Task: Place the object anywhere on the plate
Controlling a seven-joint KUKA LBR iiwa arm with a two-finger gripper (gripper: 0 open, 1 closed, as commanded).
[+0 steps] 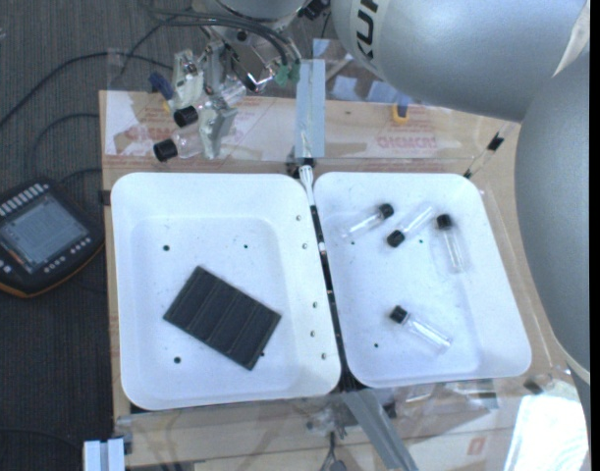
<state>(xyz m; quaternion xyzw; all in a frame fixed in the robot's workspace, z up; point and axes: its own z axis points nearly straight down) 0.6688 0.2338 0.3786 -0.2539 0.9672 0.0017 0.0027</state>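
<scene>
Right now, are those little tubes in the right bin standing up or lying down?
Lying down: all four capped vials rest on their sides on the right bin's floor, pointing different ways.

a robotics lab, by the look of it. a wooden bench (417,130) carries two shallow white bins (133,263) side by side, with a grey industrial arm (457,27) looming in from one o'clock. at nine o'clock a teach pendant (34,238) lies on dark carpet, and loose black cables (113,57) trail across the floor at eleven o'clock.
</scene>
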